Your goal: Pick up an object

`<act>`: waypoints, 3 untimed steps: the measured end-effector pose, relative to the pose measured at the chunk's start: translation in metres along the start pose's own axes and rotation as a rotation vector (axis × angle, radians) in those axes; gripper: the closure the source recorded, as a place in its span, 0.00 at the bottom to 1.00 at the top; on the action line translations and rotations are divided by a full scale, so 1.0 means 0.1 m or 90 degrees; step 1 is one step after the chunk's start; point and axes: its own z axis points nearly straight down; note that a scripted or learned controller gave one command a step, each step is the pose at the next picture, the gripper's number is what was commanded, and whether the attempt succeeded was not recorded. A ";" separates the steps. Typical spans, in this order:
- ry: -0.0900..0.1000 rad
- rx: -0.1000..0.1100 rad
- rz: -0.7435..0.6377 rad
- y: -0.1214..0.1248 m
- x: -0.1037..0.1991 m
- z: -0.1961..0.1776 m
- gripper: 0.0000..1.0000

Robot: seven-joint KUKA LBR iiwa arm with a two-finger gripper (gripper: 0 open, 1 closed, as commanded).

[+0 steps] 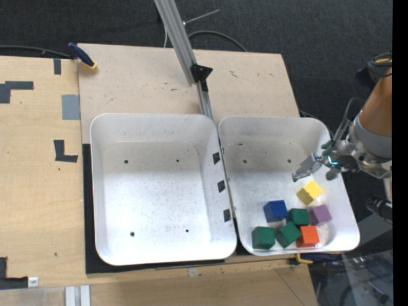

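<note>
You see seven small blocks clustered in the right bin's near corner: a yellow block, blue block, purple block, orange block and three green blocks, lying close together.

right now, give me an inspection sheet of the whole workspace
surface: wooden bench bearing two white bins; left bin, right bin.
job's things: in the right bin's near corner, blue block, yellow block, purple block, orange block, three green blocks.
clutter: blue and yellow clamp at the bench's far left corner.
grippers: tool over the right bin's right side, just above the yellow block, holding nothing.
cables: thin cable behind the bench.
surroundings: dark floor; slanted metal rail.
</note>
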 end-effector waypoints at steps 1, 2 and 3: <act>-0.001 -0.003 -0.001 0.01 0.00 -0.02 0.00; -0.001 0.000 0.000 0.04 -0.04 0.43 0.00; 0.000 0.001 -0.001 0.09 0.01 0.89 0.00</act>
